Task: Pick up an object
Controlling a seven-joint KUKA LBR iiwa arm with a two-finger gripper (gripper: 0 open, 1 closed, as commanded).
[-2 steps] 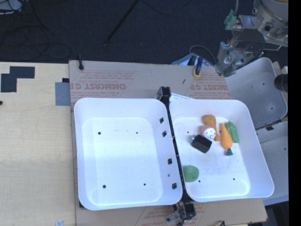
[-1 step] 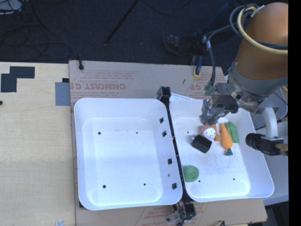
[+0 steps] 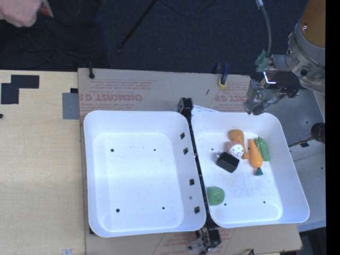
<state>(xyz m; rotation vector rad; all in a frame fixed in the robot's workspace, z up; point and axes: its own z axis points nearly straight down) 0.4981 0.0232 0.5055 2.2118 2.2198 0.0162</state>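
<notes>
**My Hand Hangs Over the Back of the Right Bin**

I am the arm, and I reach in from the right. My gripper [image 3: 257, 106] hangs above the far edge of the right bin [image 3: 289, 206]. It sits high, up near the back rim, and it is well apart from the toys down in the bin. My hand looks dark and bunched up from here, so I cannot tell if it is open or closed. I see nothing held in it.

The toys lie in a little group in the right bin, toward the back and the right side. There is a black block [image 3: 227, 162], tilted on the white floor. Just beside it is a small white ball with dots [image 3: 237, 151]. Behind the ball is an orange lump [image 3: 236, 137], and the two touch. To the right lies an orange carrot [image 3: 255, 154] with a dark green tip, and a green piece [image 3: 262, 148] lies right along its side. A round green thing [image 3: 215, 195] sits alone near the front left of that bin, close to the wall in the middle.

The left bin [image 3: 93, 142] is next to it, and the two bins touch along the middle. Both bins rest on a brown cardboard sheet [image 3: 138, 92].
</notes>
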